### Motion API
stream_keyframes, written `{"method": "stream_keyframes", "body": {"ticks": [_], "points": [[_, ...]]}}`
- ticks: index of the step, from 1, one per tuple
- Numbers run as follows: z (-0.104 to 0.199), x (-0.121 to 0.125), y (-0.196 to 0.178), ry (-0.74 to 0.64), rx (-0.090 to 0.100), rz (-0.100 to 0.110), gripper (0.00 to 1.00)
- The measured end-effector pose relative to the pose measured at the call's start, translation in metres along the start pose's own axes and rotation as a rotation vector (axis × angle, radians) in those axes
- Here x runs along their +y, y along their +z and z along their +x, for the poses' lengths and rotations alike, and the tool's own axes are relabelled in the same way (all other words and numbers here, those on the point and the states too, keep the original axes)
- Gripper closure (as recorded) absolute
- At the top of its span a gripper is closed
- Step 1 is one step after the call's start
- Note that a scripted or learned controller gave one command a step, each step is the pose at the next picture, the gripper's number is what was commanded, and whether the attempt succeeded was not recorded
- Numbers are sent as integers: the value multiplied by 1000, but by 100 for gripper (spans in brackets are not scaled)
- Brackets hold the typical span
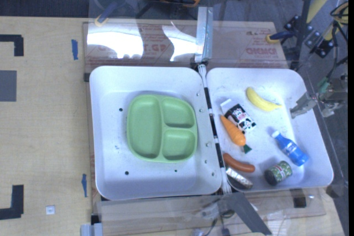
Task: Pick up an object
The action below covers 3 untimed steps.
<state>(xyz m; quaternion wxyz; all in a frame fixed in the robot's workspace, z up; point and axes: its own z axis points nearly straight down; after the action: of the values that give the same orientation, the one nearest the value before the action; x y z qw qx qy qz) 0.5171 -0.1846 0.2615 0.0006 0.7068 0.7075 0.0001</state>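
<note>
Objects for picking lie scattered in the right bin (310,166), a shallow white tray with rounded corners and a glossy floor. At its far side rests a curved yellow banana (261,99), smooth and matte. Toward the middle lies a small carton (239,116) printed in black and white, just beside a tapering orange carrot (234,131) with a dark green tip. Nearer, along the left wall, sit a reddish-brown sausage (239,163) of rounded cylindrical form and, below it, a shiny metallic piece (239,178) whose identity cannot be told. A blue bottle (290,148) with a white cap lies aslant at the right, and a short dark green can (277,172) lies on its side near it. The left bin (105,119) holds a pale green plate (162,127) divided into three compartments. The gripper (303,108) reaches in over the right bin's right rim, low and tilted leftward; whether its fingers are apart or together cannot be told, and nothing is seen between them.
</note>
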Motion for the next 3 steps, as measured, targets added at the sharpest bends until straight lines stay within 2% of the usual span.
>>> {"method": "stream_keyframes", "body": {"ticks": [1,2,3], "points": [[38,78,61,15,0,-1,0],[38,127,164,-17,0,-1,0],[39,129,153,-21,-2,-4,100]]}}
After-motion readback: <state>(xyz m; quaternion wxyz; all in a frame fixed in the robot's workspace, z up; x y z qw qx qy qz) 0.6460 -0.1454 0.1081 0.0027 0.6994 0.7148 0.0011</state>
